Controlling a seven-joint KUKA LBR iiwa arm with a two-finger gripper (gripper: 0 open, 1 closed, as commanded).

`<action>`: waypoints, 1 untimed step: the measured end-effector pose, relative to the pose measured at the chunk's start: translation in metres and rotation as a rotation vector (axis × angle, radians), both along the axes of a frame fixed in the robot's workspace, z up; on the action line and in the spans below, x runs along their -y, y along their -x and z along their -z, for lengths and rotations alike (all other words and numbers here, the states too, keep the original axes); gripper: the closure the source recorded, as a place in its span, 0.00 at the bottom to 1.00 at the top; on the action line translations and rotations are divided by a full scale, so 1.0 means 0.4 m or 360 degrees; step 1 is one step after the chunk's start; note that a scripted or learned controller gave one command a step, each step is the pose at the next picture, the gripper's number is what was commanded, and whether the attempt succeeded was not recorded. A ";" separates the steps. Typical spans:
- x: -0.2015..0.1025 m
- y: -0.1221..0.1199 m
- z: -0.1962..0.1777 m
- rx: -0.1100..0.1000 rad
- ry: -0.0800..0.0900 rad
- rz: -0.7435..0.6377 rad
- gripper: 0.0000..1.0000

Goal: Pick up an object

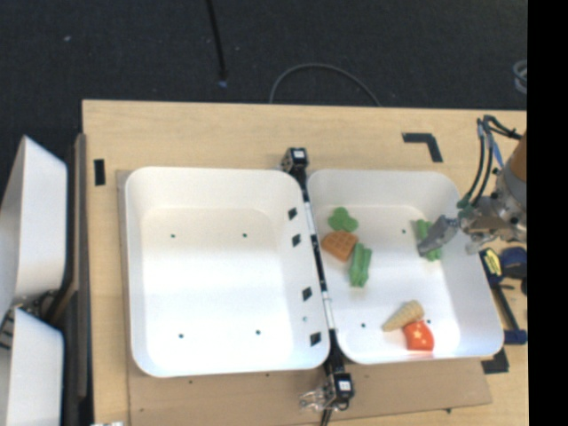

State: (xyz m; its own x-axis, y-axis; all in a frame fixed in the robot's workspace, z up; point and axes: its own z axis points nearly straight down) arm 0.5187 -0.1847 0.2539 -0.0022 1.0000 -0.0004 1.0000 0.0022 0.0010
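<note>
The right bin (390, 179) holds several small toys. A green leafy piece (343, 219), an orange waffle-like piece (338, 245) and a green stick-shaped piece (359, 265) lie close together near its left wall. A tan cone (404, 315) and a red piece (418, 336) lie near the front edge. My gripper (436, 235) reaches in low over the bin's right side, tilted toward the left. A small green piece (429, 251) sits right at its tip; whether it is gripped is unclear.
The left bin (213, 177) stands beside the right one, joined along a black-clipped divider (311, 264). Blue and yellow cables (500, 260) hang by the arm at the bench's right edge. White boxes (35, 229) stand at the far left.
</note>
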 end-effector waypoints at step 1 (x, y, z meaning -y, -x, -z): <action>-0.082 -0.220 0.258 0.0006 0.0004 -0.0007 0.00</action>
State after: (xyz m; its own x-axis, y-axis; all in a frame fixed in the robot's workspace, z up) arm 0.6068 -0.1519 0.1506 -0.0066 1.0000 -0.0026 1.0000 0.0066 0.0050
